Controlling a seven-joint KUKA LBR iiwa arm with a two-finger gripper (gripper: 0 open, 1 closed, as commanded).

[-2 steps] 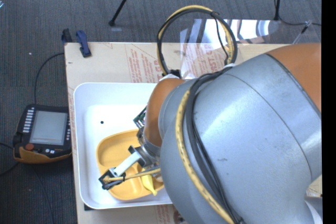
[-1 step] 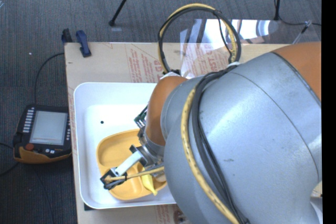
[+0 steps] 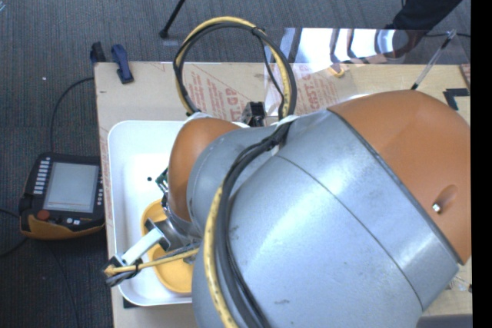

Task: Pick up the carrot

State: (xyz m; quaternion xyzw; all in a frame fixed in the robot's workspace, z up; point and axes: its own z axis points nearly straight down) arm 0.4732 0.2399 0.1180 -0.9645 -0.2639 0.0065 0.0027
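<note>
My arm fills most of the camera view and reaches over the left bin (image 3: 127, 157). Its orange wrist band (image 3: 192, 165) hangs above the bin's middle. Below the band, the gripper (image 3: 157, 242) points down towards the bin's near-left part and is largely covered by the arm. Orange-yellow shapes lie in the bin beside it, one at the wrist's left edge (image 3: 151, 217) and one near the front wall (image 3: 178, 279). I cannot tell which of them, if either, is the carrot. A white piece with a yellow cable (image 3: 127, 265) crosses the bin's front-left corner.
A yellow-and-black cable loop (image 3: 231, 31) arches over the cardboard-covered bench (image 3: 223, 88) behind the bin. A blue clamp (image 3: 121, 61) sits at the bench's far-left corner. A teach pendant (image 3: 65, 192) lies on the floor to the left. The arm hides the right bin.
</note>
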